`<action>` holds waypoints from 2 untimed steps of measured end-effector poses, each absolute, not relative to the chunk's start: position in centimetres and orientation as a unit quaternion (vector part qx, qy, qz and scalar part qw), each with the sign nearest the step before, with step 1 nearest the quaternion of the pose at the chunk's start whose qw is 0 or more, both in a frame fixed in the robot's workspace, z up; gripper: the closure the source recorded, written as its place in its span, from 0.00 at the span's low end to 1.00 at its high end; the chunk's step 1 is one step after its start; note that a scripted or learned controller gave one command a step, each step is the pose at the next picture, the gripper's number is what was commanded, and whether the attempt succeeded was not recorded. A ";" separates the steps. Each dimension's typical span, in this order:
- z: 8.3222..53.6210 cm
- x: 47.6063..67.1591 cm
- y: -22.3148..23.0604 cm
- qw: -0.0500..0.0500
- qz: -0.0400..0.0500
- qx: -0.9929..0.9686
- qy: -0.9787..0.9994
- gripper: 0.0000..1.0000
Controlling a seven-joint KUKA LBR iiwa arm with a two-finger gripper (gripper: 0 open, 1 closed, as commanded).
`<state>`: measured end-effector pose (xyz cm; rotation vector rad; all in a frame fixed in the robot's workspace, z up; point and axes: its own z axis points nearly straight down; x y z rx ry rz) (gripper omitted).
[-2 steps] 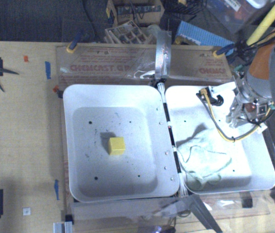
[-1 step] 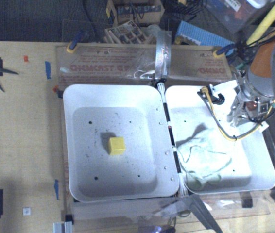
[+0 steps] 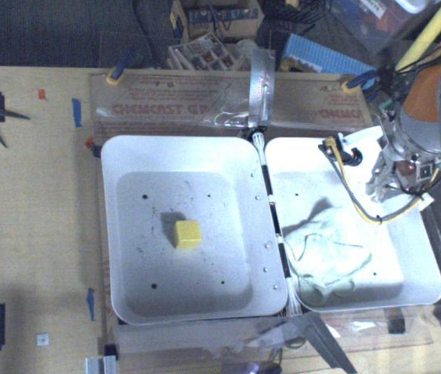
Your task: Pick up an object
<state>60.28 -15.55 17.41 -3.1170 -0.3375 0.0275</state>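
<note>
Camera view, single overhead slant. Two white bins side by side mid-frame. Left bin (image 3: 119, 162) holds one yellow block (image 3: 188, 234), a bit left of its centre and lower than the middle, sitting flat on the floor, well apart from every wall. Small dark specks and holes dot the floor around it.

Right bin (image 3: 423, 287) has a pale, crumpled cloth (image 3: 331, 265) in its lower half, greenish-white, hard to separate from the bin floor.

Arm enters at right edge, orange band (image 3: 421, 100) near upper right. Gripper (image 3: 396, 179) hangs over the upper right part of the right bin, with a yellow cable (image 3: 361, 206) looping down from it. Cannot tell how the gripper is set; the tip is lost in cable and metal clutter. Nothing is visibly held. It is well apart from the block, a whole bin away.

Handling, as a guess: block looks small, light and rigid, likely foam or wood, with flat faces. Should take a pinch on two opposite side faces, coming straight down. It sits slightly rotated to the bin edges, so the wrist likely needs a matching turn. Light block may skid if one finger touches first. Cloth is soft and floppy; a pinch on a raised fold would be the way in, less reliable.
</note>
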 end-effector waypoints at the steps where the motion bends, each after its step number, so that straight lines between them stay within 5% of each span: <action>1: 18.1 60.3 -15.6 0.003 0.010 -0.994 -0.108 1.00; 2: 18.8 60.4 -15.7 0.004 0.012 -0.994 -0.109 1.00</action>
